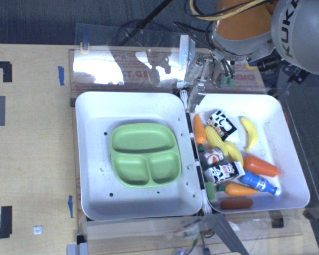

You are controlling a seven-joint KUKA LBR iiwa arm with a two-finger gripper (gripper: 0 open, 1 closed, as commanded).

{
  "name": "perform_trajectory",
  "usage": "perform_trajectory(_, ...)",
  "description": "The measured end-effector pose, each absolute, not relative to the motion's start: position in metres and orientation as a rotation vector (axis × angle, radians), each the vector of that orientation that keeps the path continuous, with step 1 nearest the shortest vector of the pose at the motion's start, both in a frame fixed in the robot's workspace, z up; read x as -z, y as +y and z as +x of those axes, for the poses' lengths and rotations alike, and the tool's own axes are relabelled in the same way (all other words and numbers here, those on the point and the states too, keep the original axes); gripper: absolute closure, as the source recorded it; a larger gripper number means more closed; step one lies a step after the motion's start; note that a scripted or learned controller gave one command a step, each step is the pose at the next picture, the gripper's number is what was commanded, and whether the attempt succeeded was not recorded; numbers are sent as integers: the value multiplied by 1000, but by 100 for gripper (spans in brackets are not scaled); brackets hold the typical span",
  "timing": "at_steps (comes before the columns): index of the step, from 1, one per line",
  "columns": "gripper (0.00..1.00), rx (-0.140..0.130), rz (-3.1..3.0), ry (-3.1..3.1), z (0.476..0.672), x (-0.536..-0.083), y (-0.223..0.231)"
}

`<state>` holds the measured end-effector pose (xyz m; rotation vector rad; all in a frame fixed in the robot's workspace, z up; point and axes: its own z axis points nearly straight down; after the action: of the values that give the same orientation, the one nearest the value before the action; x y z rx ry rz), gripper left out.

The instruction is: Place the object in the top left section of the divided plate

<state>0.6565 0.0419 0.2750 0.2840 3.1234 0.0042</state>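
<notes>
Left bin (90,142): green divided plate (145,154), bare. Right bin (287,142): toy food pile (231,155), just below tool (202,89) at rear rim; grip state unclear.

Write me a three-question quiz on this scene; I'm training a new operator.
1. True or false: the green plate lies in the left bin.
2. Which lies farthest right in the right bin? A) corn cob B) banana C) blue bottle
3. Fill in: the gripper hangs above the bins' ____ edge.

Key: 1 true; 2 C; 3 far.
</notes>
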Motion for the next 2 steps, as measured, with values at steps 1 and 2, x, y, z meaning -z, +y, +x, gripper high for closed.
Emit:
perform_trajectory(1, 0, -2, 535, 3091, 645, -344, -2)
perform_trajectory(2, 0, -2, -61, 3140, 548, -332, 20)
